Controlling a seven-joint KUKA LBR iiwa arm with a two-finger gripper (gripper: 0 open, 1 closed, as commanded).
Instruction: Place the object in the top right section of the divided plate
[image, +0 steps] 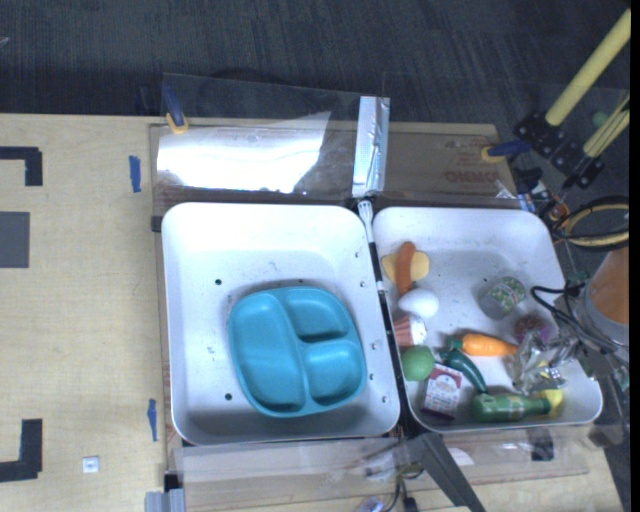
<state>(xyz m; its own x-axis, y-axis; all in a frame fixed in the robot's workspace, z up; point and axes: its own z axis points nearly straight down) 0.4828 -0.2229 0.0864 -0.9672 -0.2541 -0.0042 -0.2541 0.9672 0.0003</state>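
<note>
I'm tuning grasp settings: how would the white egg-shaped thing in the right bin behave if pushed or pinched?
The white egg looks smooth and rounded, so it would probably roll or squirt out of a pinch. It lies against the bin wall among other toys, which may limit rolling. Likely light.

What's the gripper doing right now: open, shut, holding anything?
Gripper: low in the right bin among the toy food; open or shut cannot be told, and nothing visibly held.

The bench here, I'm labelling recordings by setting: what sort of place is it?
Probably a robot lab test bench: two white bins side by side, a blue divided plate, toy food, and black tape markers.
</note>
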